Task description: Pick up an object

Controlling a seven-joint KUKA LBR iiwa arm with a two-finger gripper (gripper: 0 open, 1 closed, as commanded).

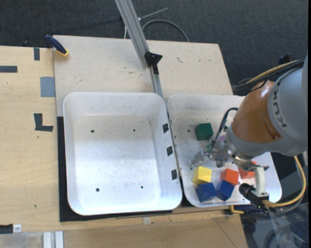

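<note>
Dark carpet [222, 14] runs along the top, a thin cable [168, 27] looping across it. The pale bench [93, 61] carries scuffs and grey tape patches [47, 87] near its left edge. A metal rail [132, 19] slants in from the top toward the bench's middle.

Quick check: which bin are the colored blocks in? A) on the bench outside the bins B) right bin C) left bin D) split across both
B: the green block, yellow block, orange block and blue blocks all lie in the right bin, under the arm.
</note>
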